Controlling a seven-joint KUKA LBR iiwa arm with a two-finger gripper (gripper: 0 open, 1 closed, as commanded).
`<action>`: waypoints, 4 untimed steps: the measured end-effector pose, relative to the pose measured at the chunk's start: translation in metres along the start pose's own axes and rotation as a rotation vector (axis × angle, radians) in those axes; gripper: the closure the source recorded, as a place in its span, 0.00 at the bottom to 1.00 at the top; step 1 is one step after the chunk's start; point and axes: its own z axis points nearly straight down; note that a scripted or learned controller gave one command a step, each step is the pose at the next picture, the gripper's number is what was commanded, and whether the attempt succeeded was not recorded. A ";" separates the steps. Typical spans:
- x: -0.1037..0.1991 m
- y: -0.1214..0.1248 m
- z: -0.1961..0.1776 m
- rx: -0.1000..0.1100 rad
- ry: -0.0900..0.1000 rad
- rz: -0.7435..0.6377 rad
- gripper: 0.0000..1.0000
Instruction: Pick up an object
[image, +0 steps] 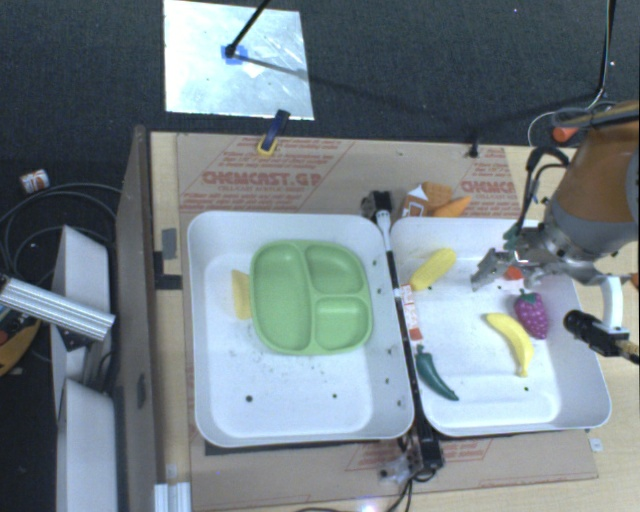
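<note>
We are seeing the left bin (215, 400) holding a green plate (308, 298), the right bin (575, 405) holding a banana (513, 340) lying diagonally, upper-left to lower-right, the end effector (497, 267) gaping, gripping nothing.

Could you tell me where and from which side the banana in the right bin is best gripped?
Grip the banana at its thick middle, from straight above, closing across its width. It lies flat in the right bin, apart from the grapes, so both long sides look free.
</note>
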 end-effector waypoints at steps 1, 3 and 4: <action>-0.062 -0.004 -0.017 -0.002 -0.003 0.006 0.00; -0.067 0.007 0.076 0.002 -0.001 0.004 0.00; -0.043 0.074 0.103 -0.006 0.000 -0.006 0.00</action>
